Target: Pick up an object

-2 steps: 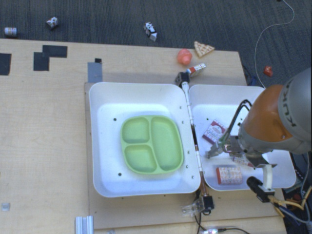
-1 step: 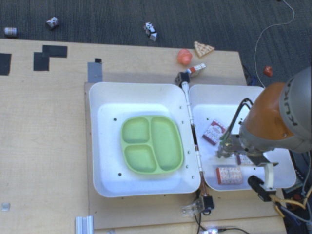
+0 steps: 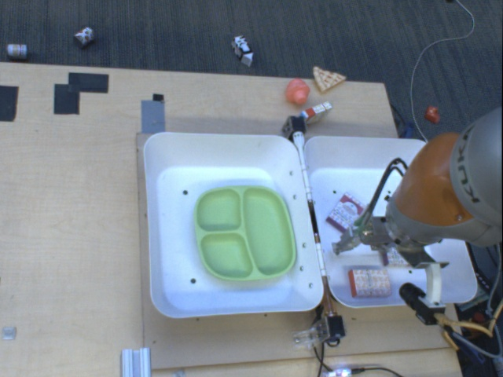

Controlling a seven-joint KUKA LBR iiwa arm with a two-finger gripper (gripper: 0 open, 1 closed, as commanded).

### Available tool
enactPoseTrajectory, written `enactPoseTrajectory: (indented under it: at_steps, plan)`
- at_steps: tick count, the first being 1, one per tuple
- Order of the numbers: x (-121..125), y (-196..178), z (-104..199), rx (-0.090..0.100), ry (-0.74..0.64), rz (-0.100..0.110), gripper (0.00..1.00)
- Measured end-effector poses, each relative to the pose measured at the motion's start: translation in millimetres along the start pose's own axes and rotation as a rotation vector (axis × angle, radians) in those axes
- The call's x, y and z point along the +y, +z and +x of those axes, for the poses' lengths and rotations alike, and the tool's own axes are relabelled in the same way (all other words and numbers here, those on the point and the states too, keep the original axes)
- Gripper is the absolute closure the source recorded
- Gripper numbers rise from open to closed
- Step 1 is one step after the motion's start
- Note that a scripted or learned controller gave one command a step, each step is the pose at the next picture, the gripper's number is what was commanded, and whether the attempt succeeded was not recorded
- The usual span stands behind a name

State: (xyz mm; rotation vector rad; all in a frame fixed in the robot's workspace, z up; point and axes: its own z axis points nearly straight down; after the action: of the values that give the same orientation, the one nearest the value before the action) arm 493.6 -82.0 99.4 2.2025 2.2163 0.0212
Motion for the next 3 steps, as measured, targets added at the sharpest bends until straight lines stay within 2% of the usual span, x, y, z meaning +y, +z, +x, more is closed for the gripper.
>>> enactPoseTrajectory:
  at_steps: [1,2,3]
  plan:
    - [-5,12,-1,0.002,0.005,0.012,0.00]
    - [-2,1,-1,0.002,0.003,0.006,1.00]
    - [-2,1,-1,0.002,0.003,0.007,0.00]
